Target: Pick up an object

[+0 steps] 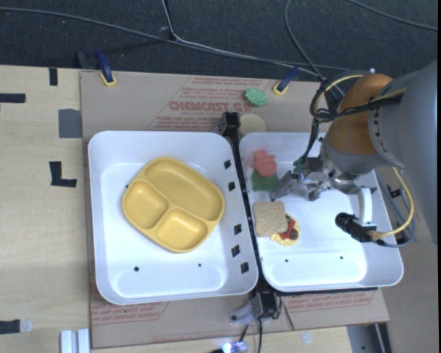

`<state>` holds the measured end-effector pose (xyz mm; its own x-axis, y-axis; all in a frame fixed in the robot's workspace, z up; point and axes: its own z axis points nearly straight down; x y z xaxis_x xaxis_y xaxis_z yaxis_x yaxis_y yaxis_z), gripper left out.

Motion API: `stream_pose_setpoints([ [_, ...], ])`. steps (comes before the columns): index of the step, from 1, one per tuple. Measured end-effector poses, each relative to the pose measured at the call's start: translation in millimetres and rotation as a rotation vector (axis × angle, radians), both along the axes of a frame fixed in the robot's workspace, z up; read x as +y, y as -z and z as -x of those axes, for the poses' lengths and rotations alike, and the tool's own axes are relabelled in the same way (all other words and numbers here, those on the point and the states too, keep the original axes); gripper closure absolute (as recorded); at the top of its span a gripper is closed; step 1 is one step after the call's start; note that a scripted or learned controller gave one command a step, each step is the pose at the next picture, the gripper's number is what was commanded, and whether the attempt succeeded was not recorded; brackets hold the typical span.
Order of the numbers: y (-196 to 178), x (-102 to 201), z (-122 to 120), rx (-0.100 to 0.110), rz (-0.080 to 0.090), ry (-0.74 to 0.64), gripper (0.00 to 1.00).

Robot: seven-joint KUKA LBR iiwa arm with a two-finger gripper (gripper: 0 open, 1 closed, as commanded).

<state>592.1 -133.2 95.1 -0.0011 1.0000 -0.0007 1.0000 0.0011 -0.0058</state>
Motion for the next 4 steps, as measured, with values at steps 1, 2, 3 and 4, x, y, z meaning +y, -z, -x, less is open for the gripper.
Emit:
stream_pose_setpoints([
  [1,10,0,0,-0.005,0.001,0.0,0.0],
  [2,-1,0,-1,-0.008,0.002,-0.001,1.0],
  [3,-48,5,6,-0.008,-0.001,0.0,1.0],
  [4,-93,11,10,-0.009,-0.001,0.0,1.0],
])
